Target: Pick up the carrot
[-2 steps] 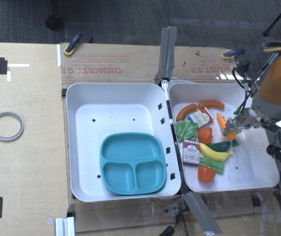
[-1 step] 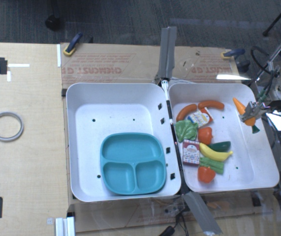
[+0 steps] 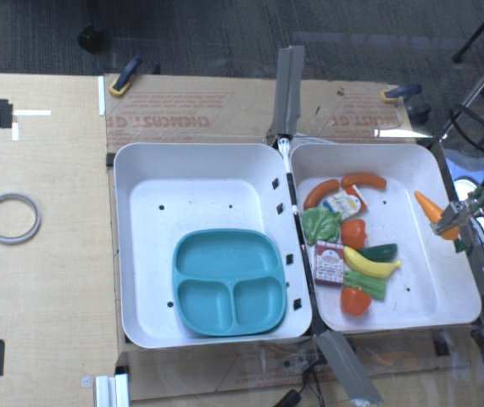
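Note:
The orange carrot [image 3: 429, 204] lies slanted against the right wall of the right bin [image 3: 411, 155], pointed end toward the upper left. Its lower right end runs under a small grey part at the bin's rim, which I take for my gripper [image 3: 455, 217]. The gripper sits at the far right edge of the camera view, touching or just over the carrot's thick end. Most of the arm is out of frame, with cables behind it.
A pile of toy food fills the right bin's left half: two sausages [image 3: 364, 180], a banana [image 3: 370, 264], tomatoes [image 3: 354, 301], a pink box [image 3: 328, 263] and greens [image 3: 319, 225]. A teal divided plate [image 3: 229, 282] lies in the left bin [image 3: 140, 227]. A tape roll [image 3: 11, 218] rests on the bench.

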Robot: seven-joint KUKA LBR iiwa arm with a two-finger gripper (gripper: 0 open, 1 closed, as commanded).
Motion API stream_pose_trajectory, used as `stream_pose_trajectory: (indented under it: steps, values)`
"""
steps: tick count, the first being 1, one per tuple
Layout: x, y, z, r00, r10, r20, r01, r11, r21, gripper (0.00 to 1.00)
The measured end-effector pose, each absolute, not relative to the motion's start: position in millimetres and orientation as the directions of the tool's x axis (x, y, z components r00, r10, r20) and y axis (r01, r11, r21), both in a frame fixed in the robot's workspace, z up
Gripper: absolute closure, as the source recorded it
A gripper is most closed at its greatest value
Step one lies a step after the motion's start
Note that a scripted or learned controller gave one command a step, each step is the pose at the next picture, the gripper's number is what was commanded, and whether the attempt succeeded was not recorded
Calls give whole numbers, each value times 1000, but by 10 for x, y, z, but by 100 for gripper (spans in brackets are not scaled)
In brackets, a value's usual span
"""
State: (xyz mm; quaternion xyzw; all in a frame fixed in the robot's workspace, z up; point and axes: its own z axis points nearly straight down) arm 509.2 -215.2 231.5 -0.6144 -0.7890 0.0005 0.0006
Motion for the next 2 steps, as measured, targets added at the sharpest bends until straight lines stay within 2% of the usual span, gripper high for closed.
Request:
stream_pose_trajectory:
  steps: [1, 2]
  values:
    - [4929, -2227, 2976, -642, 767, -3, 767, 642, 1, 100]
    - [5318, -2220, 3954, -693, 721, -2, 721, 693, 1, 100]
